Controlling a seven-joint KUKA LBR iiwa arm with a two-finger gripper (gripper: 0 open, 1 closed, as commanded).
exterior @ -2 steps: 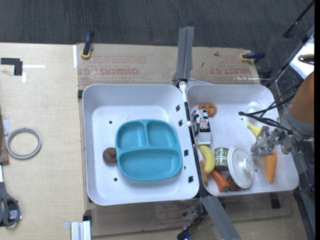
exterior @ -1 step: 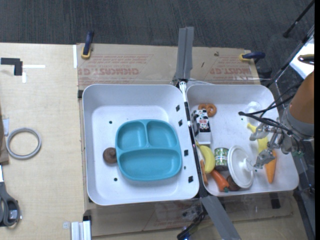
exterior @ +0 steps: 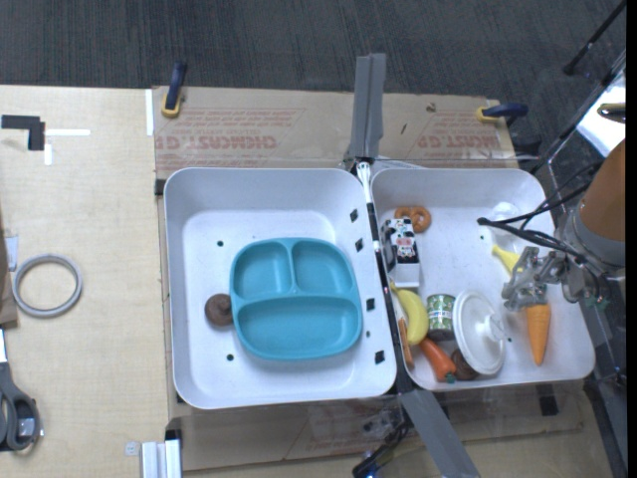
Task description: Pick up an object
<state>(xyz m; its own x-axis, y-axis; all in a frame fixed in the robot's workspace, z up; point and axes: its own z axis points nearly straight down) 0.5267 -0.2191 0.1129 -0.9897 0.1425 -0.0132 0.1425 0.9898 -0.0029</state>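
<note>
My gripper (exterior: pixel 520 285) hangs low over the right side of the right bin (exterior: pixel 450 173), reaching in from the right. Just below it lies an orange carrot (exterior: pixel 537 333), and a yellow piece (exterior: pixel 506 258) sits just above and left of it. Further left in this bin are a clear round lid (exterior: pixel 478 331), a green can (exterior: pixel 440 314), a banana (exterior: pixel 411 313), a small red-orange carrot (exterior: pixel 436 358), a pretzel (exterior: pixel 412 217) and a small black-and-white box (exterior: pixel 401 243). Nothing shows in the gripper's grasp.
The left bin (exterior: pixel 199 229) holds a blue divided plate (exterior: pixel 296 298) and a brown round item (exterior: pixel 218 310) beside it. On the bench at far left lie a grey tape ring (exterior: pixel 45 285) and scissors (exterior: pixel 18 418). Cables run along the arm at right.
</note>
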